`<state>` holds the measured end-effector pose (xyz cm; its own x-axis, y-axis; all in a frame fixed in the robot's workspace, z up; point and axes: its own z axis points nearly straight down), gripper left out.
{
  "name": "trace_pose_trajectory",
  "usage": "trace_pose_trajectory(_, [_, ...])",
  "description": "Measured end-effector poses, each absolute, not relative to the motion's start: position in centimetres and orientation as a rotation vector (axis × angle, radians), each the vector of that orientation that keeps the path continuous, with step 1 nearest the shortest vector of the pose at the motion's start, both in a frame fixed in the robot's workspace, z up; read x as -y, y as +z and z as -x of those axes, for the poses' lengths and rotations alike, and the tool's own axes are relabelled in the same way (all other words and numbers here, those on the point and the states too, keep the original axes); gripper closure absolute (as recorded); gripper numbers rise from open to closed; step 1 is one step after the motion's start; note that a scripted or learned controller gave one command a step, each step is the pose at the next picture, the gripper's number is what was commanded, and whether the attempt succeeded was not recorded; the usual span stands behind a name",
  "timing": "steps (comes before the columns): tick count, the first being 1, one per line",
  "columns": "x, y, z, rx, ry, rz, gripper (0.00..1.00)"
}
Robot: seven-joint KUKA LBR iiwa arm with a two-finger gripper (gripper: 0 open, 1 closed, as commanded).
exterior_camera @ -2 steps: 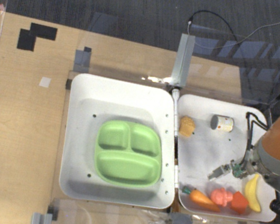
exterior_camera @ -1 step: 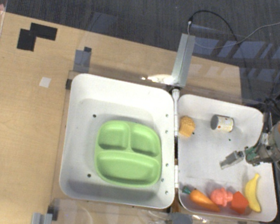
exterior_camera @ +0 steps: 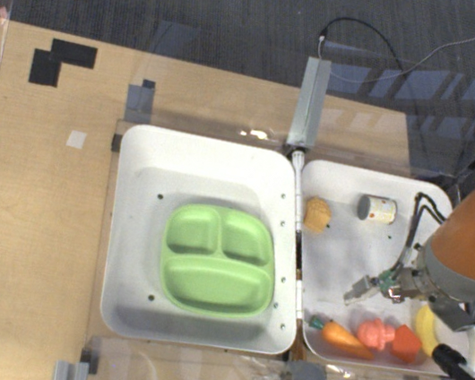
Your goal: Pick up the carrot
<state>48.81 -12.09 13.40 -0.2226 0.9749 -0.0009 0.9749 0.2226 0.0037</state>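
The carrot (exterior_camera: 346, 337) lies in the right bin (exterior_camera: 335, 256), hard against its near wall, green end toward the divider, with a pink toy (exterior_camera: 373, 332) just beside it. The gripper (exterior_camera: 370, 286) hovers above with its fingers spread, grasping nothing. Judging by that crowding, one finger could strike the wall or snag the toy.
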Motion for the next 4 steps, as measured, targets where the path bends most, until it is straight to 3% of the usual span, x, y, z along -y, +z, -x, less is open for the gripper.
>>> trace_pose_trajectory(1, [12.1,14.5,-49.1,-2.452,0.010,-1.949,1.00])
trace_pose_trajectory(2, [12.1,14.5,-49.1,-2.451,0.009,-1.950,0.00])
trace_pose_trajectory(3, [12.2,13.5,-50.7,-2.272,0.004,-2.165,0.00])
trace_pose_trajectory(4, [8.7,12.7,-48.8,-2.319,0.003,-2.116,0.00])
